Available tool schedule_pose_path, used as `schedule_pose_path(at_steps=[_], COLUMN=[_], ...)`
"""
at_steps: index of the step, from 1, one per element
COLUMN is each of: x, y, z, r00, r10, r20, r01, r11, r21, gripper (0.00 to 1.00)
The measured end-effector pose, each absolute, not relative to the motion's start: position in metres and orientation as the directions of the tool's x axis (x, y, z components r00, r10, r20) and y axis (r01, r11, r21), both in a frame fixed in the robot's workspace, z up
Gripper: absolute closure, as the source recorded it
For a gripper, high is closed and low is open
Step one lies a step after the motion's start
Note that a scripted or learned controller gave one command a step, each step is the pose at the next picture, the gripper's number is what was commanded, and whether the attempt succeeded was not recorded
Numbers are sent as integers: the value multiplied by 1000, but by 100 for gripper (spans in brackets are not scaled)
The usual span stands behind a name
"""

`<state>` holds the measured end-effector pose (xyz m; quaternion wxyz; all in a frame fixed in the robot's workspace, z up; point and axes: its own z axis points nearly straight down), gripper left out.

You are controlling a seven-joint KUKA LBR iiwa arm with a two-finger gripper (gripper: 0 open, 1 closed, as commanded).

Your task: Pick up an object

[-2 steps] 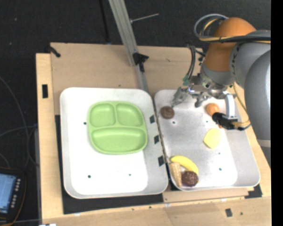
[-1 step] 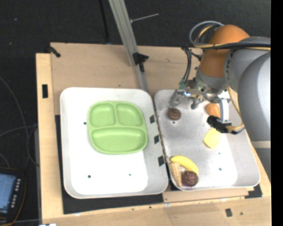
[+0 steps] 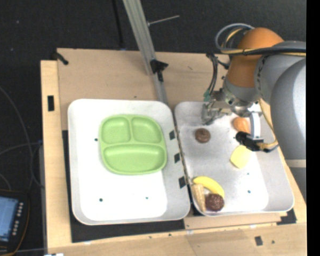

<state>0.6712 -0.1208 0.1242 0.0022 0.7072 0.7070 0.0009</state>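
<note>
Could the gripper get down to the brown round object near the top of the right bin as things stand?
Probably yes: the gripper hovers just above the brown round object, which lies alone on bare bin floor.

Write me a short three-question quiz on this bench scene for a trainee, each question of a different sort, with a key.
1. True or false: the green plate lies in the same bin as the banana.
2. Multiple choice: which thing lies nearest the gripper? A) the brown ball B) the yellow block C) the banana
3. Fill in: the green plate is split into ___ compartments.

Key: 1. False; the plate is in the left bin, the banana in the right bin. 2. A. 3. Three.
</note>
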Motion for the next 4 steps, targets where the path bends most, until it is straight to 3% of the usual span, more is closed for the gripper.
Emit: schedule_pose_path(at_steps=[3, 4], x=[670, 640], y=[-136, -95], z=[273, 259], r00=[-1, -4], r10=[1000, 1000], r20=[-2, -1], r01=[1000, 1000], r11=[1, 4], r21=[7, -1], gripper=[100, 100])
